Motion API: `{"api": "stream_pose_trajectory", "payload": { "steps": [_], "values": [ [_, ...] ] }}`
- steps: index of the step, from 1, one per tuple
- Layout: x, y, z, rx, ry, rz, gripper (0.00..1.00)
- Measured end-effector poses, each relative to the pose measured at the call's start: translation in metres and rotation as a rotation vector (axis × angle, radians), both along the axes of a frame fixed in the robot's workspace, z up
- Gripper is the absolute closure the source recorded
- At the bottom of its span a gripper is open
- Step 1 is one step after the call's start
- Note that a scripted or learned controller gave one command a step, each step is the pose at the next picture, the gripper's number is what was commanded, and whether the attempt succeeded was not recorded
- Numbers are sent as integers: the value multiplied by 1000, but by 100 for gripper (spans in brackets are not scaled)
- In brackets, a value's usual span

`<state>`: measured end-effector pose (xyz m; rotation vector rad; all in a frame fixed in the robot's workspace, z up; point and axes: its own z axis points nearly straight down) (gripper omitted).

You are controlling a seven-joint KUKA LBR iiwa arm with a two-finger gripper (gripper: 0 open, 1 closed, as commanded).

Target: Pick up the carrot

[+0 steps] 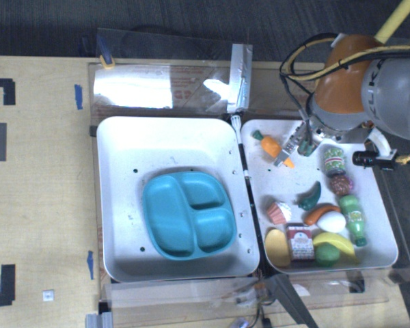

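The carrot [270, 145] is orange with a green leafy top. It lies slantwise on the floor of the right bin [386, 248], near that bin's far left corner. My gripper [288, 150] has come down right over the carrot's lower end. Orange shows on both sides of the gripper, and a small orange tip pokes out below it. The grey arm with its orange band [342, 80] reaches in from the upper right.
The right bin also holds a green-labelled can [333, 159], a green bottle [353, 216], a dark green vegetable [309, 197], a banana [335, 241], a red box [301, 243] and several other toy foods. A blue divided plate [189, 214] lies in the left bin [116, 149].
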<state>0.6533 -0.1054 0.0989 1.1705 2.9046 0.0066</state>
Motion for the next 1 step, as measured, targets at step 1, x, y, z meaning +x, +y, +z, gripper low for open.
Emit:
{"api": "stream_pose_trajectory", "payload": {
  "steps": [1],
  "values": [
    [-14,79,91,1,-3,55,100]
  ]
}}
